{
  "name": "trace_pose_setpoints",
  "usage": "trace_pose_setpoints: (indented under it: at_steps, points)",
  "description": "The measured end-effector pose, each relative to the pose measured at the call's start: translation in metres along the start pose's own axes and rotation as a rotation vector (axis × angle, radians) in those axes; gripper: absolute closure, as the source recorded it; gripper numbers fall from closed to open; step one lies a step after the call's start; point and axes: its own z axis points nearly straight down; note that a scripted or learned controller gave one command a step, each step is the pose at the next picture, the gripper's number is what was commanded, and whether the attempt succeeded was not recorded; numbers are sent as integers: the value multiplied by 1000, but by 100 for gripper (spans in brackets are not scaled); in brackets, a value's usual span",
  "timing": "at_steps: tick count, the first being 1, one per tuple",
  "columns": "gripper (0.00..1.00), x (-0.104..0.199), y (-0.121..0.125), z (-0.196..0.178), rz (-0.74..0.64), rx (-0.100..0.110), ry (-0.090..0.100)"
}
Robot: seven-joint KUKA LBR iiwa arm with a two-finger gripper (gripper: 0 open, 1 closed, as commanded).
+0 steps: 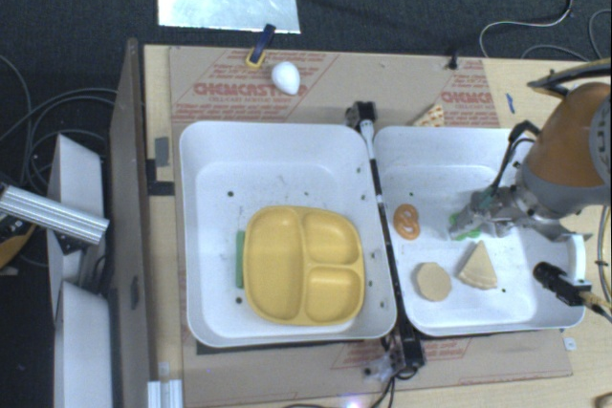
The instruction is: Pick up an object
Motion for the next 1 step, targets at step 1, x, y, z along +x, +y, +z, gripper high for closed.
trace_pose_setpoints:
  at_steps: [1]
  points:
    - [0, -32, 80, -43, -1, -23, -17]
